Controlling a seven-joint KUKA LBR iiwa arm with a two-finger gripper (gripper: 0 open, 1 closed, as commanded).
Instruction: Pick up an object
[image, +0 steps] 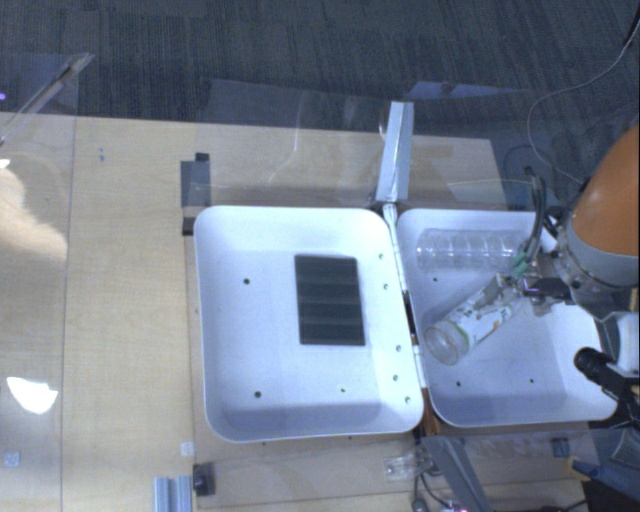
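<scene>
While my jaws (515, 290) hang low in the right bin (500, 395), I cannot tell their opening. A clear bottle (470, 325) lies tilted at seven o'clock from them, another clear bottle (470, 250) at eleven. The left bin (240, 300) holds a dark pad (329, 300).

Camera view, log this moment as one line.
arm: over right bin | gripper: at clear bottle | left bin: dark ridged block

Lying flat mid-left bin (230, 400), a dark ribbed pad (329, 300); at bench's (110, 300) twelve o'clock, an upright clear divider (394, 160).
</scene>
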